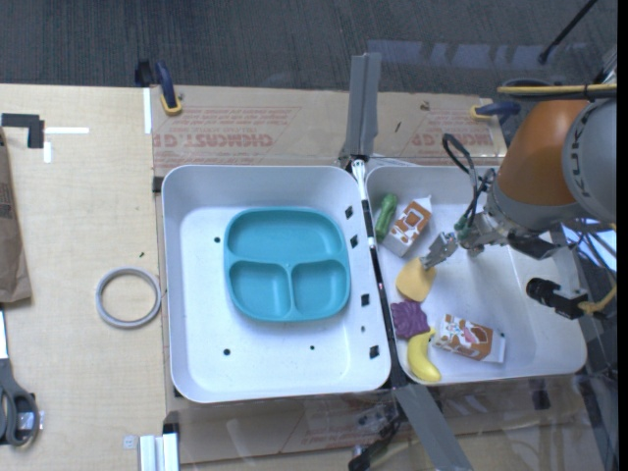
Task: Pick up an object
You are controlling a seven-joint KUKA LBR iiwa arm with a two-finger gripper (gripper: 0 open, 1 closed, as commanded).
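Note:
The right bin [535, 356] holds several objects: a green item [385, 214], a small orange-and-white carton [409, 226], a yellow wedge [415, 281], a purple piece [409, 317], a yellow banana [422, 357] and a flat carton [469, 339]. My gripper [439, 252] hangs low in this bin, just above and right of the yellow wedge and right of the small carton. Nothing visibly hangs from it. The grey arm with its orange band [540, 155] comes in from the right.
The left bin [196, 361] holds a teal divided plate [289, 265]. A grey tape ring [129, 296] and scissors [15, 415] lie on the bench at left. A grey post [363, 106] stands behind the divider between the bins.

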